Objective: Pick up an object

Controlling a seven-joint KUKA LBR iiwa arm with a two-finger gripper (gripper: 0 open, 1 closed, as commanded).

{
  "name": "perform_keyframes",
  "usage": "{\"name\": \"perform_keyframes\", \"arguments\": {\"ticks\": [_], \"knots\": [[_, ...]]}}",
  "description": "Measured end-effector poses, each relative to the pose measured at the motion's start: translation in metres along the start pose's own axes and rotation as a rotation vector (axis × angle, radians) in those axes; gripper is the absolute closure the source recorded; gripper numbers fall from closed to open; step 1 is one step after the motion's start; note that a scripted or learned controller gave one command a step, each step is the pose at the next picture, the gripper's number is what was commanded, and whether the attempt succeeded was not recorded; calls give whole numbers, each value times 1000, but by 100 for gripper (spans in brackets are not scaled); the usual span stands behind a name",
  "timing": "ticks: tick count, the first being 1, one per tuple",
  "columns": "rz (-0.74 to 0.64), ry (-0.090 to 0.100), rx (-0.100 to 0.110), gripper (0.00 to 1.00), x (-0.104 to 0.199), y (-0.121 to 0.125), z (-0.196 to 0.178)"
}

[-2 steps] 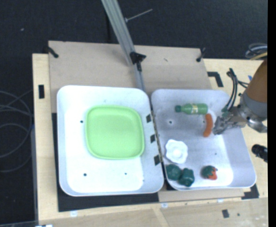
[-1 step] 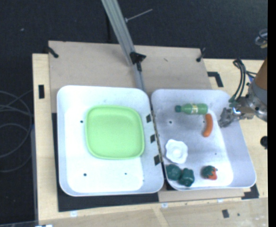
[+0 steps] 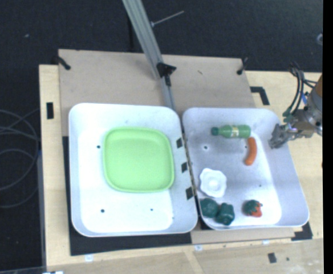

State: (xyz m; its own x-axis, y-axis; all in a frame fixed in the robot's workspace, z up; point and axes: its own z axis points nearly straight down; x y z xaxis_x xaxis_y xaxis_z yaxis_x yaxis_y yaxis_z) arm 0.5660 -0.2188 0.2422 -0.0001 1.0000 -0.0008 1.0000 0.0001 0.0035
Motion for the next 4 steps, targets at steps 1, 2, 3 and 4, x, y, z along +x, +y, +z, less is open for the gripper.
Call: {"name": "perform_keyframes", "arguments": {"ticks": [1,2,3,4], "knots": [[-3,1,3,100,56,-4,7],[-3,1,3,100,108,-2,16],[-5,2,2,100,164,-5,6],[-5,2,2,100,218,-2,-5]]}}
